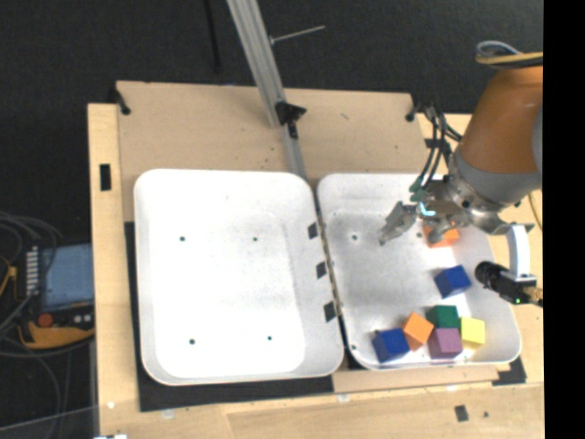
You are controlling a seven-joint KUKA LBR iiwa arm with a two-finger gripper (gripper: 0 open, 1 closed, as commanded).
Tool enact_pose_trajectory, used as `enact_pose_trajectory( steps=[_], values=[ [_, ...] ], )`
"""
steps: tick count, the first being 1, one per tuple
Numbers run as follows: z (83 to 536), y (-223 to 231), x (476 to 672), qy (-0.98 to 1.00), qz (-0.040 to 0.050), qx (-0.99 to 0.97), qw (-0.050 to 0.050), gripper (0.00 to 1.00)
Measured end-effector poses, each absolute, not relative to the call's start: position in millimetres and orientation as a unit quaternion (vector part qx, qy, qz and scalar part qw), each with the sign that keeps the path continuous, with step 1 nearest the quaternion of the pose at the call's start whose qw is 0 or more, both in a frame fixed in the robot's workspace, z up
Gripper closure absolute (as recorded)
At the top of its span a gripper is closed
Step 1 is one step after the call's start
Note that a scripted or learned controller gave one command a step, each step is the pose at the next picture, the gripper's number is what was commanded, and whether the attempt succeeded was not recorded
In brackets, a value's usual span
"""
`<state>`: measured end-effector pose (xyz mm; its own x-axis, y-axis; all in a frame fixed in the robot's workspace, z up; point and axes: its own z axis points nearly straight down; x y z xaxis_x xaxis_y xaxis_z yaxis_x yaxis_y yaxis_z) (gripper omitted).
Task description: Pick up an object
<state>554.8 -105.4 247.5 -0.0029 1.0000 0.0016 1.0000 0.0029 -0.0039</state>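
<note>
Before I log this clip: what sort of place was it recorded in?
Most likely a robotics lab bench set up for grasping trials. A grey and orange arm reaches over two white bins, small coloured blocks sit in the right bin, and loose cables with an electronics box lie beside the bench.

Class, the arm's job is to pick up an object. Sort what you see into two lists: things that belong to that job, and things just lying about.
Belongs to the job:
hand
right bin
blue blocks
orange blocks
green block
purple block
yellow block

Lying about:
left bin
blue box
cables
</note>
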Motion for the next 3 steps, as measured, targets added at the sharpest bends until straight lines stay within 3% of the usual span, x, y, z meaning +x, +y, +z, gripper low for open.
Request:
enact_pose_trajectory(
  steps=[1,3],
  values=[
    [250,-106,555.6,-0.707,-0.0008,-0.707,0.000,0.00],
    [138,-122,541.9,-0.706,0.0025,-0.708,0.001,0.00]
  ],
)
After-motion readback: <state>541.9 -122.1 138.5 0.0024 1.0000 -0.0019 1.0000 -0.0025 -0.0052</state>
